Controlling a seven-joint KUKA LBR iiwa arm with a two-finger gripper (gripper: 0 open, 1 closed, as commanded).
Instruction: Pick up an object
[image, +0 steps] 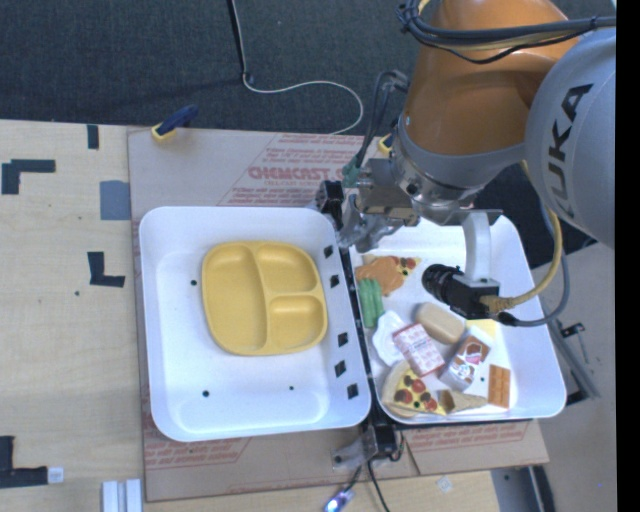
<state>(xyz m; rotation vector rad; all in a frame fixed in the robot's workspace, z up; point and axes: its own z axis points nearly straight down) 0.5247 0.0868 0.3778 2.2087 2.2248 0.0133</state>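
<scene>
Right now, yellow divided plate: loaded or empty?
Empty. The yellow divided plate lies flat in the left bin; all three compartments show bare yellow.

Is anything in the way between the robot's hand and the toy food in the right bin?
Nothing visible blocks it. The gripper hangs over the top left corner of the right bin, and the toy food lies loose below it, uncovered. The nearest pieces are the green one and the orange slice.
</scene>
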